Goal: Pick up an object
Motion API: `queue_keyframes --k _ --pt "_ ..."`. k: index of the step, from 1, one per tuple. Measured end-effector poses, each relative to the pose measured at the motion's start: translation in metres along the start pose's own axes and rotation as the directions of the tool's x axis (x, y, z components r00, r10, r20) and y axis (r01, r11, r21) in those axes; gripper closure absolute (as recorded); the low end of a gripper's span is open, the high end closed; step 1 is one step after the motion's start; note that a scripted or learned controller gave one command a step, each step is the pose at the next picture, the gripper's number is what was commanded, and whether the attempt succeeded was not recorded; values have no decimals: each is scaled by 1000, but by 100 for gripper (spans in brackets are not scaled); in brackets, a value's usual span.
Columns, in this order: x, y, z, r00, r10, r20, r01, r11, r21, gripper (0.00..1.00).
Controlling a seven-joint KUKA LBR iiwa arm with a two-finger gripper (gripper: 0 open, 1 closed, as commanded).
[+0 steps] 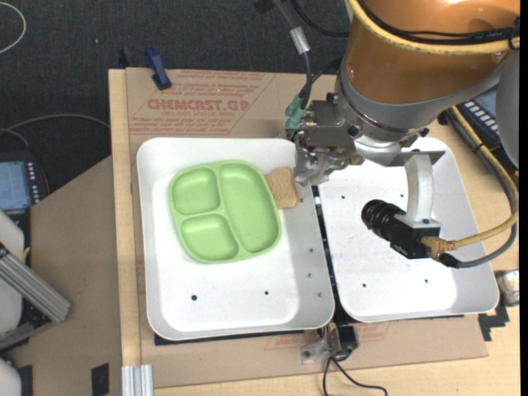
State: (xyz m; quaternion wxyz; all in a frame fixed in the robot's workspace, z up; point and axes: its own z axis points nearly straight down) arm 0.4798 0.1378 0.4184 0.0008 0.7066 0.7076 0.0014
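A light-green divided plate (224, 211) lies in the left bin (165, 295). A small tan block (284, 188), like a piece of toast or a sponge, leans against the plate's upper right rim. My gripper (308, 168) hangs low over the seam between the two bins, just right of and slightly above the tan block. From here I cannot say whether it touches the block. The large orange and grey arm (429, 48) covers the upper right of the view and hides most of the gripper's body.
The right bin (371, 291) lies under the arm. A black cylindrical device (398, 227) on a white bracket (421, 190), with a yellow cable (483, 236), hangs from the wrist over it. A cardboard sheet (206, 97) lies behind the bins.
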Motion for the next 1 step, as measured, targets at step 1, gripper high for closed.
queue_keyframes --k 1 --pt "1 0 -10 1000 -1 0 1 1000 -2 100"
